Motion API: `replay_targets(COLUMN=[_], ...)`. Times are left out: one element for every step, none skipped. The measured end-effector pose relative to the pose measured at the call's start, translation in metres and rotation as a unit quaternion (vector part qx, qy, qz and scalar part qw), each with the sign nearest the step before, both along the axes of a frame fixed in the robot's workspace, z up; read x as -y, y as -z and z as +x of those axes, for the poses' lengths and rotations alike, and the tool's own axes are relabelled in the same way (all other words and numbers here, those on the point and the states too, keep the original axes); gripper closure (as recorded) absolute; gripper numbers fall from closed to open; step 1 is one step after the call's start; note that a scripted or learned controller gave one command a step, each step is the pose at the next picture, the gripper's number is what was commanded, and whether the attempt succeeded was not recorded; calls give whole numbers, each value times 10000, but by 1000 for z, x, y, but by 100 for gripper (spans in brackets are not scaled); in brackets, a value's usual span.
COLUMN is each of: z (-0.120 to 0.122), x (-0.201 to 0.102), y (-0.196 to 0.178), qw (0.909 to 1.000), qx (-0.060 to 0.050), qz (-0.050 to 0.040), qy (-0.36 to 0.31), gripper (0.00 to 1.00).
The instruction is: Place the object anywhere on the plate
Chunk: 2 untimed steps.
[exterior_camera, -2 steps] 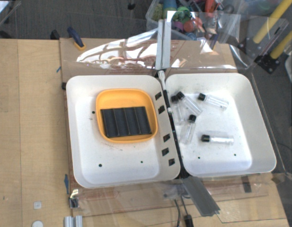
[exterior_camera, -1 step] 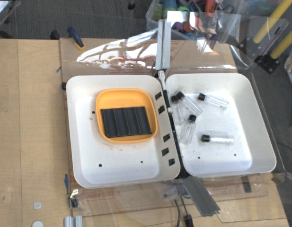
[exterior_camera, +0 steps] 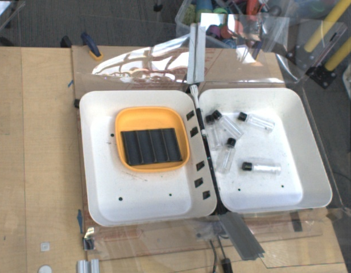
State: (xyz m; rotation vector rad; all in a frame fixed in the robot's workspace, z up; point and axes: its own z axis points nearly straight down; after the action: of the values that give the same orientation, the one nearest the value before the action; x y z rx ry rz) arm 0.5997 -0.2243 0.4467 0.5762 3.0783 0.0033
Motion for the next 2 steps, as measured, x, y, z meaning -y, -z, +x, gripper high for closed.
replay_targets(z=[2, 4], x=[0, 0], y=[-11, -22], qw=[10000, 10000], qx=[47, 94], qz=[-7, -14], qy=[7, 15], gripper=[100, 100])
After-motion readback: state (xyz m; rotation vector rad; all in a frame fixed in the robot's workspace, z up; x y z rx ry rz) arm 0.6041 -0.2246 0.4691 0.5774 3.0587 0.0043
